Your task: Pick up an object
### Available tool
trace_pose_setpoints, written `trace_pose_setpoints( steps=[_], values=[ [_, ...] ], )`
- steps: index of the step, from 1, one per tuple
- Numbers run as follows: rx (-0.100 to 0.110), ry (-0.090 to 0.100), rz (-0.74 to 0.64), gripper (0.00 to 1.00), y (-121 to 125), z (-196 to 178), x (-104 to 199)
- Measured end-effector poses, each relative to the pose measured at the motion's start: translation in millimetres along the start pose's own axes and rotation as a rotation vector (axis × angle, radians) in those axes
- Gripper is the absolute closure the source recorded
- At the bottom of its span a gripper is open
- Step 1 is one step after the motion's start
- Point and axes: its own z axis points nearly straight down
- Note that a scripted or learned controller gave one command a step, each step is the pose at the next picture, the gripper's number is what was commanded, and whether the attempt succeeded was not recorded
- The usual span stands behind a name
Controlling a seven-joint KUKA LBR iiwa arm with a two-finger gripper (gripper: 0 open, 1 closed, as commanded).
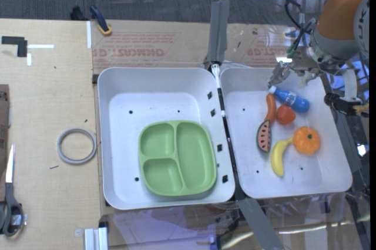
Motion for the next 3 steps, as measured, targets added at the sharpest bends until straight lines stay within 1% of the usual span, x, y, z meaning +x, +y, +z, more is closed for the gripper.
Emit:
trace_pose_setpoints(
  steps=[1,2,3],
  values=[
    [-0.003,0.000,0.003,0.00,-38,98,-26],
    [-0.013,-0.001,0.007,1.00,-35,84,-27],
    [-0.002,0.001,-0.001,1.00,-5,-2,62]
  ],
)
